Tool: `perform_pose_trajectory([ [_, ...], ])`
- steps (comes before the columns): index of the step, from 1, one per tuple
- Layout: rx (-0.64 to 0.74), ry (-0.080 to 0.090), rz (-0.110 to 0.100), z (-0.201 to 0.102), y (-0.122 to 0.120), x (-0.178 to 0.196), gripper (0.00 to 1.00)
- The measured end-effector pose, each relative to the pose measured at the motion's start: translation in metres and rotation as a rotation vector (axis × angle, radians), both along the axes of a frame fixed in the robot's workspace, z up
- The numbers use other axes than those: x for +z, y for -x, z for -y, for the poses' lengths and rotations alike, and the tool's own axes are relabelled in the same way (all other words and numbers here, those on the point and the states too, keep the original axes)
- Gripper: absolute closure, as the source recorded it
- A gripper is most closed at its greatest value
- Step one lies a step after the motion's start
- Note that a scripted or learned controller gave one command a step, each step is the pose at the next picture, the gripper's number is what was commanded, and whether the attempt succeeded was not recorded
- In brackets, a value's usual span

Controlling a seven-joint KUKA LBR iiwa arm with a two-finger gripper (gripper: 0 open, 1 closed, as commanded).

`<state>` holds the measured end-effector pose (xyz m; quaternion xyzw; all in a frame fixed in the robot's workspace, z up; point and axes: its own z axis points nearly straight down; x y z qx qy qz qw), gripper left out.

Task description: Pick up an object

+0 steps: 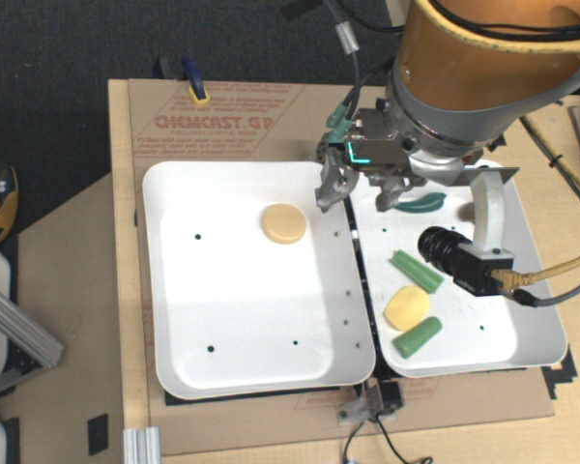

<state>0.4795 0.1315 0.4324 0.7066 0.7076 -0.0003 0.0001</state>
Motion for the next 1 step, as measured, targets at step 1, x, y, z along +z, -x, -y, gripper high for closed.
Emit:
perform_pose_trajectory([
  [1, 0.0, -0.001, 0.003, -0.0004, -0.0005, 0.0106, 1.0],
])
